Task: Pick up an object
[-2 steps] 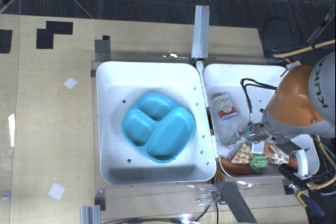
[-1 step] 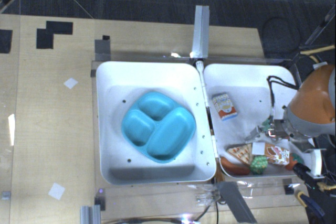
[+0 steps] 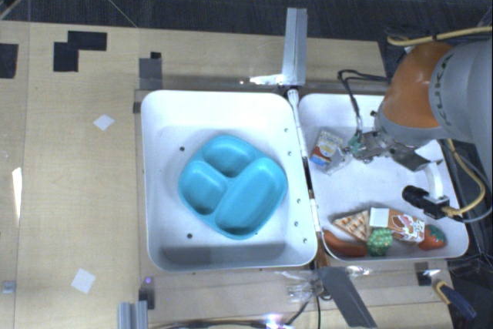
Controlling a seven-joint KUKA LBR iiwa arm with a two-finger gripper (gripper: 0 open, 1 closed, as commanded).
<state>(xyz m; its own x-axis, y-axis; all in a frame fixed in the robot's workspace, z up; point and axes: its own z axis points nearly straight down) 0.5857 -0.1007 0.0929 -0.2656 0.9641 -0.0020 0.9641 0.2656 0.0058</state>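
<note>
My gripper (image 3: 360,146) is low in the upper part of the right bin (image 3: 339,189), reaching in from the right under the orange wrist band (image 3: 412,92). Just left of it, touching or nearly touching, lies a small crinkled packet (image 3: 326,149) with red and blue print. Along the bin's front edge sit a toy pizza slice (image 3: 352,223), a red sausage (image 3: 343,245), a green broccoli piece (image 3: 379,242), a white block (image 3: 379,216), a printed packet (image 3: 407,226) and a red-orange item (image 3: 434,237).
The left bin (image 3: 166,166) holds a blue divided plate (image 3: 233,185). A metal post (image 3: 295,46) stands behind the ridge between the bins. Cables (image 3: 447,35) loop by the arm at the right, and a black fitting (image 3: 424,200) juts over the right bin.
</note>
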